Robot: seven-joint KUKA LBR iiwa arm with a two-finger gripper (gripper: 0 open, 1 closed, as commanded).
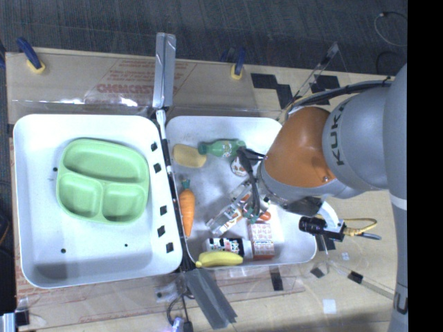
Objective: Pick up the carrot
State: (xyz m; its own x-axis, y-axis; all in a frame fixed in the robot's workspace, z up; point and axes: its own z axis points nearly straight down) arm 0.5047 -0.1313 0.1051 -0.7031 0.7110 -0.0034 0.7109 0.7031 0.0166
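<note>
Hand [232,209] low over middle of right bin [208,126], above clutter; grip state cannot be told. Carrot [187,211] apart from it, lying along bin's left wall, green top toward far edge. Banana [219,259] at near edge. Green tray [104,180] in left bin [34,254].

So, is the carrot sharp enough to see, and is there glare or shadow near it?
In the camera view the carrot is fairly sharp; mild glare whitens the right bin floor; the arm shades the clutter beneath it.
</note>
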